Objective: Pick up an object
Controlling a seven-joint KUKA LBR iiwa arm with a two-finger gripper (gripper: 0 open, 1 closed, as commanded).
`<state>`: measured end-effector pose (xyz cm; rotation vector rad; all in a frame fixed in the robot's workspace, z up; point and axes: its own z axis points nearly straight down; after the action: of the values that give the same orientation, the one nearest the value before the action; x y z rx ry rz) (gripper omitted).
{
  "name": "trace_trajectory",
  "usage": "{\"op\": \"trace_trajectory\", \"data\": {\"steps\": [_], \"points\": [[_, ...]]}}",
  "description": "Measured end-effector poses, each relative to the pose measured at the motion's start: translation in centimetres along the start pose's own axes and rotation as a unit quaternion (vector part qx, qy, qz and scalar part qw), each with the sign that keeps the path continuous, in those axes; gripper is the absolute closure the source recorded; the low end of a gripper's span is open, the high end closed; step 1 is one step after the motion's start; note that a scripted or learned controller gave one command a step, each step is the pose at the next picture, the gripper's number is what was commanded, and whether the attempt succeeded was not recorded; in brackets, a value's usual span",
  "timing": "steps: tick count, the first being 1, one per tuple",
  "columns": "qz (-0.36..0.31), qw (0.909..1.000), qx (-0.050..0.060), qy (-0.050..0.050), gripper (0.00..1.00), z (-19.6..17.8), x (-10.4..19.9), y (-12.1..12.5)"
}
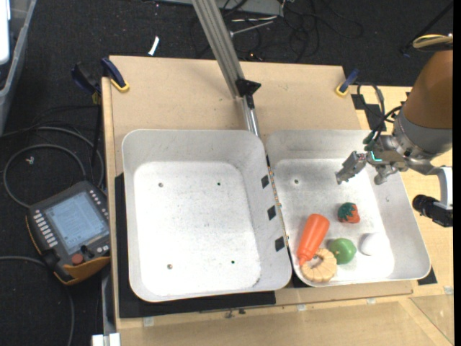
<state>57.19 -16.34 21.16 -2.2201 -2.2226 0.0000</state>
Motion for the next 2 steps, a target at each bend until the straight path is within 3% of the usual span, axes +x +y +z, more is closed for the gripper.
{"op": "trace_trajectory", "data": {"steps": [2], "points": [[0.002,1.0000,0.003,0.001,0.00,11.4,-1.0,-1.3]]}}
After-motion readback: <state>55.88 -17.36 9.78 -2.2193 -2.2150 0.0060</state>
